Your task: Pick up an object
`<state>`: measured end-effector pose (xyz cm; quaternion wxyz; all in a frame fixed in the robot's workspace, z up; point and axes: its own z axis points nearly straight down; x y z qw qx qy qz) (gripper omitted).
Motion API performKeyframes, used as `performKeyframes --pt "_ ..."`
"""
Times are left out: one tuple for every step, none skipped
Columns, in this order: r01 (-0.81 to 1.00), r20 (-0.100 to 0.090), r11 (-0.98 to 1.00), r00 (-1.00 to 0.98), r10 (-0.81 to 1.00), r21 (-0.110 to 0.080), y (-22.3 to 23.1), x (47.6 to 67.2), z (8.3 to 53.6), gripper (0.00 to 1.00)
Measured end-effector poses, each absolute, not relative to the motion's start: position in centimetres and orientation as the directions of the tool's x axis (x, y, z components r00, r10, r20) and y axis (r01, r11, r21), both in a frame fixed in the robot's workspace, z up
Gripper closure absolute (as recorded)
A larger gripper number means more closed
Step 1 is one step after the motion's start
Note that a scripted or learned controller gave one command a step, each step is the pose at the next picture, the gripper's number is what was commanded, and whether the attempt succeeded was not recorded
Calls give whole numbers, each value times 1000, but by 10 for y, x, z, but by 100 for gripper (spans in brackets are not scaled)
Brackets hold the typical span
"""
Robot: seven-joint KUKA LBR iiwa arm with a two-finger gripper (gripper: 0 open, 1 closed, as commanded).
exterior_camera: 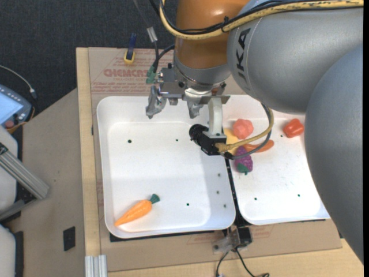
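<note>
An orange carrot (135, 210) with green top, a purple toy (244, 162), a red pepper (293, 128).

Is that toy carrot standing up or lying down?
Lying down. The carrot rests flat on the floor of the left bin, near its front edge, orange tip toward the front-left corner and green top pointing back-right.

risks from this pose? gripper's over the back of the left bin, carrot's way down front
1. The gripper hovers near the left bin's back wall, with nothing between its open fingers; closing here would likely grab air.
2. The carrot lies far off by the front rim; a grasp there might pin it against the wall.
3. The right bin's toys cluster beside the divider, partly under the arm, so they are hard to judge.
</note>
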<state>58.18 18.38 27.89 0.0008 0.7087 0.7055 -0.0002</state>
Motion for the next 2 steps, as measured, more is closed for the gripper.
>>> performKeyframes --pt "1000 -4 -7 7 1000 -8 117 610 162 0" --pt "1000 -2 -7 7 1000 -3 35 595 186 0"
